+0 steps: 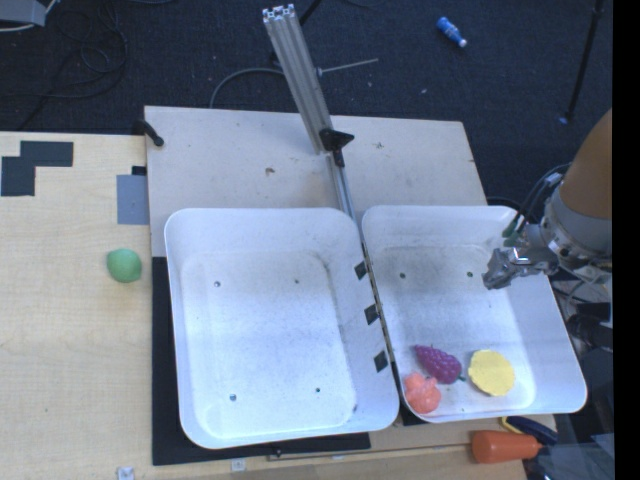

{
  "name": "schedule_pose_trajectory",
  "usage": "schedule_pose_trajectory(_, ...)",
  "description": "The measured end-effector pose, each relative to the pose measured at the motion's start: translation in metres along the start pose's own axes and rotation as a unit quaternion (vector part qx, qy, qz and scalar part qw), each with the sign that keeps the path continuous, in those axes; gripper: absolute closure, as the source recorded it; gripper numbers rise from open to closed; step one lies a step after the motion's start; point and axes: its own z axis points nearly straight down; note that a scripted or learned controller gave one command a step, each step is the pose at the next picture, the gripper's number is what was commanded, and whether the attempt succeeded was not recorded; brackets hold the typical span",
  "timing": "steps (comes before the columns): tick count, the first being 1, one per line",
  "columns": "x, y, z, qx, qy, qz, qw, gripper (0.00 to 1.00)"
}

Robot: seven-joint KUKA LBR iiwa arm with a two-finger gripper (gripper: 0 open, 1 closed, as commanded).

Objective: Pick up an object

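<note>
Grey arm with orange band enters from the right; its metal two-finger claw hangs over the right edge of the right-hand shallow white bin, near that bin's far right corner. Cannot tell whether the claw is spread or pressed together: the tip is small and blurred against the white wall. Nothing is seen between its tips.

Candidate objects all lie along the near side of the right-hand bin:
- purple bumpy grape-like cluster, near the middle of the near side;
- flat yellow round piece, just beside the purple cluster on its right;
- orange-red rounded lump, touching or nearly touching the purple cluster, close against the near left corner.

The left-hand shallow white bin holds no visible object. A small green ball sits on the pale wooden table left of the bins, well apart from the claw.

Step in hand, by judgement: approach, no grasp made yet. The claw stands well apart from all three objects. Next move calls for travel toward the near side of the bin, then descent. The yellow piece looks the most open target; the orange-red lump is crowded by the bin wall and the purple cluster.
</note>
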Motion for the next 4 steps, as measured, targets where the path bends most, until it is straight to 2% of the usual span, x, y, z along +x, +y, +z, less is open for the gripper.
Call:
schedule_pose_trajectory(1,0.057,-0.009,-0.010,0.002,0.001,-0.002,1.0000,1.00)
schedule_pose_trajectory(2,0.117,-0.020,-0.005,0.003,0.001,-0.002,1.0000,1.00)
schedule_pose_trajectory(3,0.164,-0.029,-0.016,0.002,0.001,-0.002,1.0000,1.00)
schedule_pose_trajectory(4,0.218,-0.037,-0.005,0.003,0.001,-0.002,1.0000,1.00)
